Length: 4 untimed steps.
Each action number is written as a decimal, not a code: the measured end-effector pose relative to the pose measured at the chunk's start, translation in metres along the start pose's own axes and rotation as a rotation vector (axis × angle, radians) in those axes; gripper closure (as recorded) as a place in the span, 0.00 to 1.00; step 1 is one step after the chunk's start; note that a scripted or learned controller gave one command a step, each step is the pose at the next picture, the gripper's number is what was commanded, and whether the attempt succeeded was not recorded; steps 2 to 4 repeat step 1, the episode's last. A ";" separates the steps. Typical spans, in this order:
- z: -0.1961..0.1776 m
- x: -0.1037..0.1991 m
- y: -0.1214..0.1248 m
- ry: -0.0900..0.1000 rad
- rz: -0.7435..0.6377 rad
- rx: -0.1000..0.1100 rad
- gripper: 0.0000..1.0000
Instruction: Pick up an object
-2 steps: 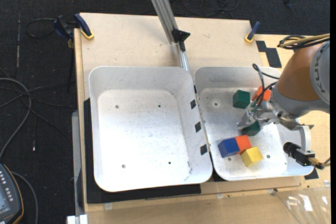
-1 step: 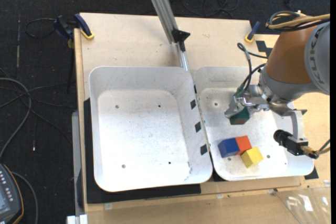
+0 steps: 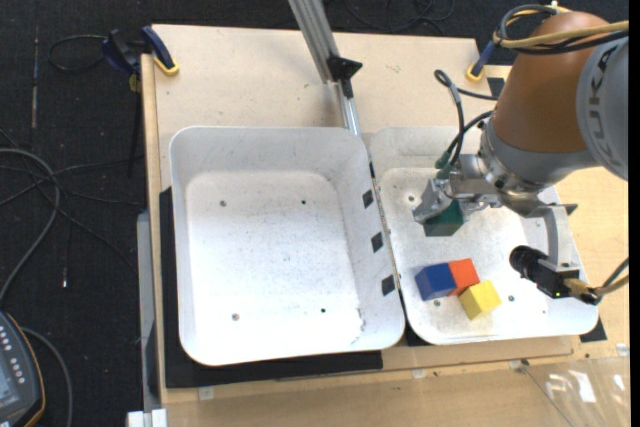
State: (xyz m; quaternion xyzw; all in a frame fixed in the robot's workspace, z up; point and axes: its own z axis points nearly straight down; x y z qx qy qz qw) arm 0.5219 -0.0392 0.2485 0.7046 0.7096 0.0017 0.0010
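My gripper hangs over the upper left part of the right bin, pointing down. A dark green block sits between its fingertips, partly covered by the grey fingers, and the gripper is shut on it. Nearer the front of the same bin lie a blue block, an orange block touching it, and a yellow block just in front of the orange one. The arm's orange band rises to the upper right.
The left bin lies beside the right one, their rims meeting in the middle. A slanted metal pole comes down to the bins' back edge. A black fitting on the arm hangs over the right bin's right side.
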 end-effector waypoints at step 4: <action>0.057 0.057 -0.019 0.002 -0.001 0.011 1.00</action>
